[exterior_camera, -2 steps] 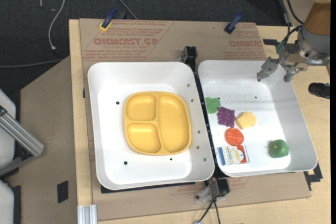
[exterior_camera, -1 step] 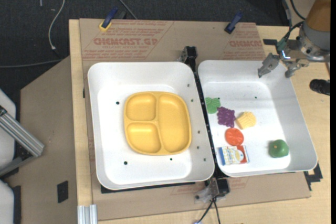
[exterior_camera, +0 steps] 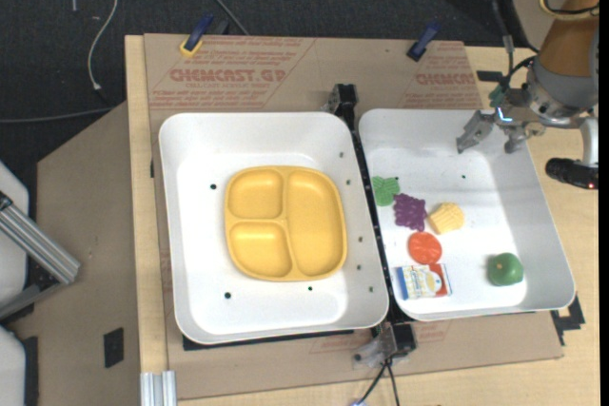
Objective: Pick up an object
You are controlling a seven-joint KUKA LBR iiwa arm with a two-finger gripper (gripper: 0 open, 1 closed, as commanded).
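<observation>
My gripper (exterior_camera: 492, 137) hangs over the far right part of the right bin (exterior_camera: 533, 204), its fingers spread open with nothing between them. Below it in that bin lie a green leafy piece (exterior_camera: 384, 189), purple grapes (exterior_camera: 410, 210), a yellow corn piece (exterior_camera: 446, 218), a red tomato (exterior_camera: 424, 249), a green round fruit (exterior_camera: 504, 269) and a small white, red and blue carton (exterior_camera: 422, 281). All of them sit toward the near half of the bin, well apart from the gripper.
The left bin (exterior_camera: 190, 166) holds a yellow divided plate (exterior_camera: 284, 222) in its middle. Blue clamps (exterior_camera: 198, 35) (exterior_camera: 423, 43) grip the cardboard at the bench's far edge. The arm's orange band (exterior_camera: 571, 43) rises at the right.
</observation>
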